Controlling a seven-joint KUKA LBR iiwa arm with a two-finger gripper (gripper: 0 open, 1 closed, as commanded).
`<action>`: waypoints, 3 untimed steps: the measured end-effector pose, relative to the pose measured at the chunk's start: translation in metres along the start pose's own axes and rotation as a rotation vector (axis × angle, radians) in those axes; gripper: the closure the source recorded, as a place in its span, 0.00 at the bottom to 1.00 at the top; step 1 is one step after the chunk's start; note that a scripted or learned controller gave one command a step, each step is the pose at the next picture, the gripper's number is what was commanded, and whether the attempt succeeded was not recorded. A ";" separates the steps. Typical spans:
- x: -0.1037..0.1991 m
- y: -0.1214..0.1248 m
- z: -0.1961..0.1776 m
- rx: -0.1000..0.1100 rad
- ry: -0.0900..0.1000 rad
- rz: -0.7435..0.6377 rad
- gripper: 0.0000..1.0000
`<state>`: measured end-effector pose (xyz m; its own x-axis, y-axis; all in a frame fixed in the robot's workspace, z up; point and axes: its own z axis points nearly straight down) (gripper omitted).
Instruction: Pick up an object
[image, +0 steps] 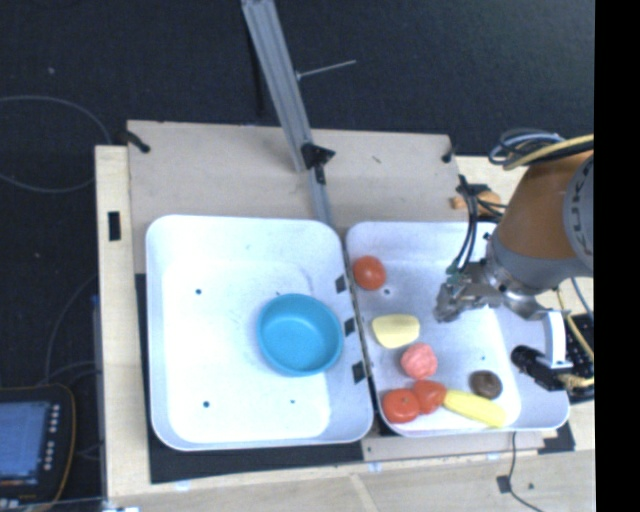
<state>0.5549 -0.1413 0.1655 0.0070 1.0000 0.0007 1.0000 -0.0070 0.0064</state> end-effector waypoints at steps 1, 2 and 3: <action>-0.001 0.003 -0.043 -0.001 0.000 -0.010 1.00; 0.049 -0.004 -0.040 0.007 0.002 -0.015 1.00; 0.100 -0.009 -0.038 0.010 0.002 -0.015 1.00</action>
<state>0.5466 -0.0413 0.2036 -0.0082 1.0000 0.0025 1.0000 0.0082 -0.0038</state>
